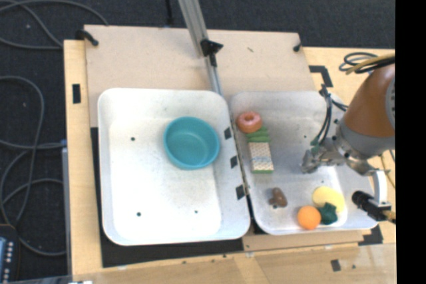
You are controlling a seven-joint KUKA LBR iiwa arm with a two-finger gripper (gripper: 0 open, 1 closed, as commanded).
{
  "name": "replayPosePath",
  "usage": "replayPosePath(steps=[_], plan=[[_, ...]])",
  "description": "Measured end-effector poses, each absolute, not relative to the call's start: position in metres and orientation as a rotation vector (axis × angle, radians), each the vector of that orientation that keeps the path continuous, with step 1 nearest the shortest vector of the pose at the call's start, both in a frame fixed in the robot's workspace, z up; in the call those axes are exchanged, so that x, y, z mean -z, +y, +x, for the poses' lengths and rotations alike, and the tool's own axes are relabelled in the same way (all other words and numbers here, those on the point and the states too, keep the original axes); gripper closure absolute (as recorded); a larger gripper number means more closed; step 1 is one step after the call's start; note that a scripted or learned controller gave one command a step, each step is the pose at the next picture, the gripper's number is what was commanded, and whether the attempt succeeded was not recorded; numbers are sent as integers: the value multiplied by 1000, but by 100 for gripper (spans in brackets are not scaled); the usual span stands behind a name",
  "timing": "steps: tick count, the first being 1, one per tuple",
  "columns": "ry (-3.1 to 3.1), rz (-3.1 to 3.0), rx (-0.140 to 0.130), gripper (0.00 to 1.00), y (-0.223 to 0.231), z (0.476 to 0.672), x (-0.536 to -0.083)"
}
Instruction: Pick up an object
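- Over on the left, the left bin (133,209) carries just a teal bowl (192,142), sitting untouched.
- Moving into the right bin (293,106): a pink doughnut (249,121) on top, a green-and-tan block (260,151) below it, a small brown piece (277,197) lower down.
- Near the front corner, an orange ball (308,217), a yellow lemon (327,196) and a dark green bit (329,214) huddle together.
- And the gripper (317,159) is low over bare bin floor, nothing in it; open or closed, I cannot tell.
- So the pick looks not yet done: everything lies in the bin.
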State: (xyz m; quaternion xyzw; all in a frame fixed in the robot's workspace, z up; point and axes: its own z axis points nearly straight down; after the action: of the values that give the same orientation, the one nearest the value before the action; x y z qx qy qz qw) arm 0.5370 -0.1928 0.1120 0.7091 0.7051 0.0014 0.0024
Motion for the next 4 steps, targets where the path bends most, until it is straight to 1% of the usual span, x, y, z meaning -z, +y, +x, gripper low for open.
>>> replayPosePath(steps=[2, 3, 4], plan=[[2221, 2213, -6, 100, -195, 555, -206], [2222, 2212, -6, 100, -196, 557, -254], [2229, 2212, -5, 100, -140, 545, -261]])
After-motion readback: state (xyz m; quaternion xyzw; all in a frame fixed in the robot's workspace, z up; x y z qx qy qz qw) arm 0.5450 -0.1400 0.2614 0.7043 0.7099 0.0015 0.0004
